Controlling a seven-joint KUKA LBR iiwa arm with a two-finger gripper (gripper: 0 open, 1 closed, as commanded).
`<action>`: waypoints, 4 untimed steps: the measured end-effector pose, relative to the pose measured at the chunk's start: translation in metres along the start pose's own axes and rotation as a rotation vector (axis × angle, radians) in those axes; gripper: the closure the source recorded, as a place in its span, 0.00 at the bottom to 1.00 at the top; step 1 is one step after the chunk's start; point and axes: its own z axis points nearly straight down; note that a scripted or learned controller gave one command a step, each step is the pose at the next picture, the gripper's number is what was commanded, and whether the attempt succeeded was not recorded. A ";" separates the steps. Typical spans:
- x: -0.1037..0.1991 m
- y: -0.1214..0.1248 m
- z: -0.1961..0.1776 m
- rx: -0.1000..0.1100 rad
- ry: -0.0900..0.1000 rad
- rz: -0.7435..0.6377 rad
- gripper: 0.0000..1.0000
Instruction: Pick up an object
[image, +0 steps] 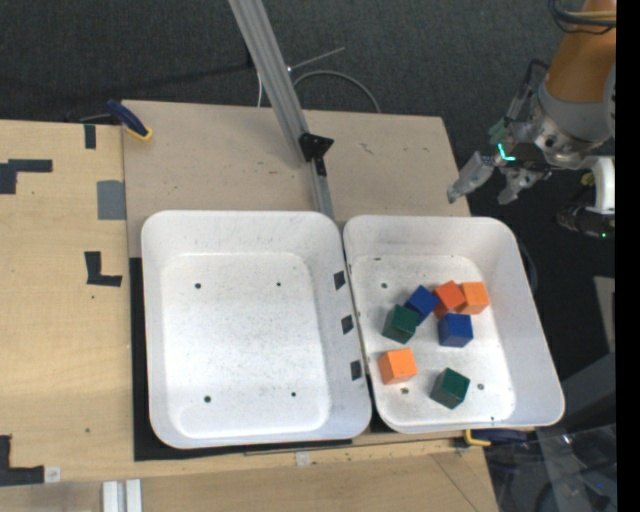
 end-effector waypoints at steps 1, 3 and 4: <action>0.000 0.001 -0.003 -0.004 -0.002 -0.001 0.00; -0.008 0.003 0.101 0.001 -0.001 0.000 0.00; -0.002 -0.001 0.147 0.000 -0.001 -0.001 0.00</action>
